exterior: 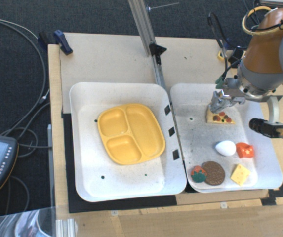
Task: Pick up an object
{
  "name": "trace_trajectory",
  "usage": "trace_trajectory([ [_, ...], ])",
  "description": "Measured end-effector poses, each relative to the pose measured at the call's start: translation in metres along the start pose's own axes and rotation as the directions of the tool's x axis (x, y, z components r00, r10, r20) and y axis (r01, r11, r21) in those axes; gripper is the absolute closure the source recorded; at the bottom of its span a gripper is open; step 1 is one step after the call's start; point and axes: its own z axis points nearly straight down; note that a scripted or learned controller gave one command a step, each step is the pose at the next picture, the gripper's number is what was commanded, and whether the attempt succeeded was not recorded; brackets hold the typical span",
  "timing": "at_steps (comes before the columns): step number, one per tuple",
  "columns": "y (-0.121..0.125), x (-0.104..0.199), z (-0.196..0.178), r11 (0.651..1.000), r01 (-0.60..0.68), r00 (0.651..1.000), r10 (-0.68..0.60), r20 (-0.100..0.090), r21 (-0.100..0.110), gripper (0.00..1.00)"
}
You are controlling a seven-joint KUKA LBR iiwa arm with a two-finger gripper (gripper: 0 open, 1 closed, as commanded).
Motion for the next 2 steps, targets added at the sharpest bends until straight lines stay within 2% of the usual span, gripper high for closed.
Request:
trace_trajectory([
  [1, 0.002, 0.0, -0.055, 1.0, 0.0, 1.0, 0.0, 0.0, -0.002, 1.0],
  [2, 0.014, 0.061, -0.044, 1.0, 0.006, 1.0, -0.006, -0.003, 0.005, 1.0],
])
